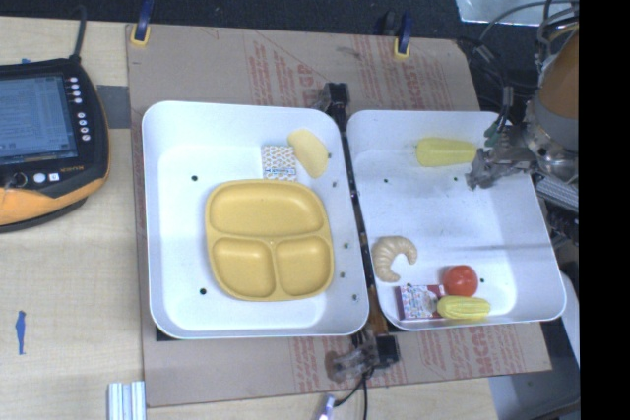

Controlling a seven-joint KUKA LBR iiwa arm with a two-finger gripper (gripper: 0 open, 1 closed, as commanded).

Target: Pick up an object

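Camera view has the gripper (482,164) low in the right bin (512,241), just right of a yellow piece (445,151), holding nothing I can see, its opening impossible to tell.

Control tablet (44,138) left of bench; 2 blue clamps (144,18) on cardboard (246,64).

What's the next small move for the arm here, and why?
Probably a short shift toward the yellow piece in the right bin. The gripper sits just beside that piece's right end, not around it, and nothing else lies as near.
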